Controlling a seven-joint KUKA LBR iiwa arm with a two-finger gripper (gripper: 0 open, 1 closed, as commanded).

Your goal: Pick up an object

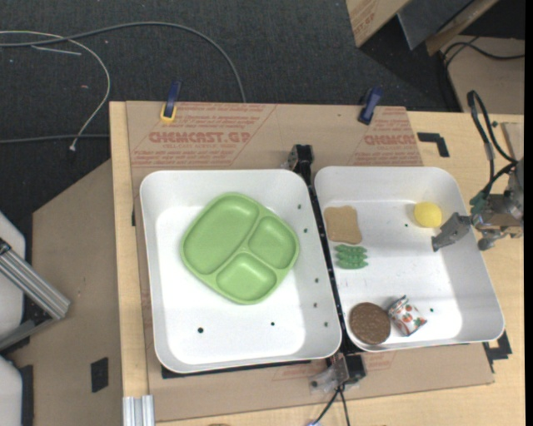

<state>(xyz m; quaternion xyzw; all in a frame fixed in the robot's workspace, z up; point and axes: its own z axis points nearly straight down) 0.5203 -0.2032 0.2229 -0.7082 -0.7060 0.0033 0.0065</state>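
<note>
Yellow ball is lying in the right bin, near the end effector, which is hovering with fingers spread wide, gripping nothing.

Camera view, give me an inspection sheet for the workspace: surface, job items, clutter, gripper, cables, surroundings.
Surface: wooden bench with a cardboard sheet under two white bins, left bin and right bin, side by side.
Job's things: right bin holds a yellow ball, tan slice, green pea pods, brown round disc and a red-and-white wrapper. Left bin holds a green divided plate.
Clutter: nothing seen.
Gripper: gripper over the right bin's right side, near the yellow ball, holding nothing; finger state unclear.
Cables: grey cable on the dark floor; dark cables at right.
Surroundings: blue clamps on the cardboard's far edge; cardboard box at top.
</note>
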